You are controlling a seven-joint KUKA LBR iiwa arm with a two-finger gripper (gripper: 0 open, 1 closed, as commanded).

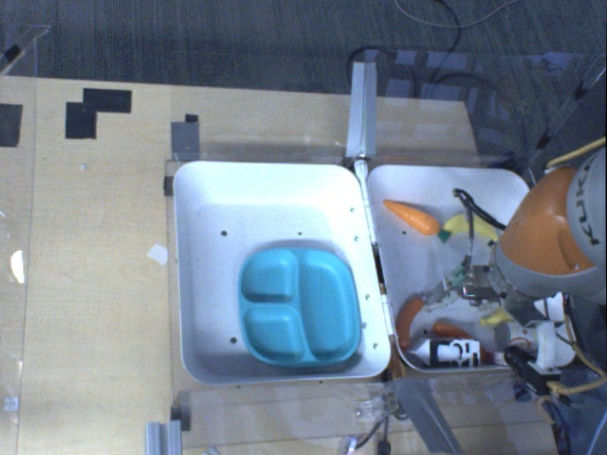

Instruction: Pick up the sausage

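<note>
The sausage [410, 318], reddish brown and curved, lies near the front left corner of the right bin [398, 190]. My gripper [462, 288] hangs low over the bin's front half, just right of and behind the sausage. The grey wrist and orange band [555, 224] of the arm hide the bin's right side. I see nothing held in the gripper.
An orange carrot [413, 217] and a yellow banana [467, 226] lie at the back of the right bin. A black bottle with a white label [457, 353] and a small red-orange piece [453, 331] lie along its front wall. The left bin [204, 254] holds a blue divided plate [299, 304].
</note>
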